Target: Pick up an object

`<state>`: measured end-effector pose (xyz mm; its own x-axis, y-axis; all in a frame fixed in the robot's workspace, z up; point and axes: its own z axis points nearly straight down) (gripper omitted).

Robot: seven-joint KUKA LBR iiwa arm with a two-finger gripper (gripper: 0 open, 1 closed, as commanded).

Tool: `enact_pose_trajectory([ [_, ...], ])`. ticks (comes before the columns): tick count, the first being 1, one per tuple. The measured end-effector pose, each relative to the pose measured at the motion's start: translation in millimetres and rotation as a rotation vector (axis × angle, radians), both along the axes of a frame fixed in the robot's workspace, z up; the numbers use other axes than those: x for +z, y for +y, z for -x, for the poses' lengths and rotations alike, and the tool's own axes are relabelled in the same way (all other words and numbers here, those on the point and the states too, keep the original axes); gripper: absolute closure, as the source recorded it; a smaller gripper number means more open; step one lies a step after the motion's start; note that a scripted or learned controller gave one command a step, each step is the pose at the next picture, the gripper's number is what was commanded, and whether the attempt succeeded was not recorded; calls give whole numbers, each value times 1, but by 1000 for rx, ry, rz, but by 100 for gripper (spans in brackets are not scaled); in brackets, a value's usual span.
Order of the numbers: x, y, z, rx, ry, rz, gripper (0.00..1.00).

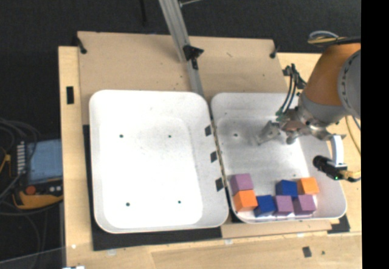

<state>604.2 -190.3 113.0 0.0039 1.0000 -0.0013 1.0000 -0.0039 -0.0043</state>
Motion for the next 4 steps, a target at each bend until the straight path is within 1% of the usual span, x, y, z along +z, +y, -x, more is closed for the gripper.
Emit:
enact_pose_trajectory([
  [1, 15, -1, -2, -5, -10, 0, 100],
  [2, 80, -3, 0, -3, -12, 1, 100],
  [3, 127, -10, 1, -4, -12, 2, 100],
  [4, 181, -12, -1, 8, -12, 2, 100],
])
